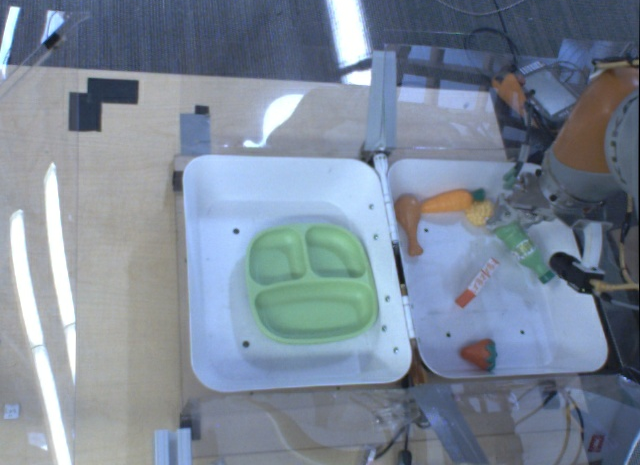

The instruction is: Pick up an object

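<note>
Nearest in right white bin (590,353): small red strawberry toy (479,354), then red-white tube (478,282), green bottle (524,247), yellow corn (479,214), orange carrot (446,202), tan drumstick (409,223). Gripper (522,191) over far-right corner; jaw state, can't tell. I'd descend centred on the bottle, clear of the wall. Green divided plate (312,284) left.

Bright overhead light; glare streaks on bench (100,253), floor; soft shadows; right edge perhaps slightly blurred.
</note>
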